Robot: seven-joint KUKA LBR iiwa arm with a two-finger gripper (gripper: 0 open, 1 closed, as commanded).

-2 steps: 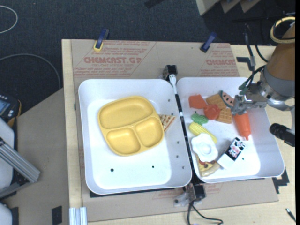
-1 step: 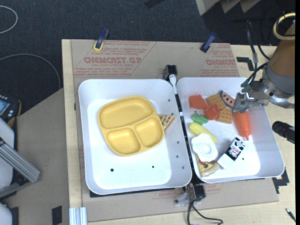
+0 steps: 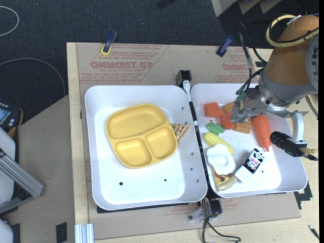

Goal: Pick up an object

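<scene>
- Gripper [image 3: 242, 111] low over the upper middle of the right bin [image 3: 288, 178], at centre right of the frame; grip state impossible to tell at this slant.
- Hangs from the grey arm [image 3: 291, 67] with its orange band, reaching in from the upper right.
- Sits among the toy food: red piece [image 3: 212, 109] just left, waffle piece [image 3: 243, 128] just below, orange carrot [image 3: 262, 130] at lower right.
- Further down in the right bin: green piece [image 3: 215, 128], yellow corn [image 3: 217, 142], white fried egg [image 3: 221, 159], small black-and-white carton [image 3: 252, 164] lower right of the egg.
- Fills most of the left bin [image 3: 101, 135]: yellow divided plate [image 3: 142, 134], with a small waffle slice [image 3: 180, 131] touching its right edge.
- Lies under both bins: board [image 3: 131, 65] with red lettering, clamped at its top edge by a blue-and-yellow clip [image 3: 108, 43].
</scene>
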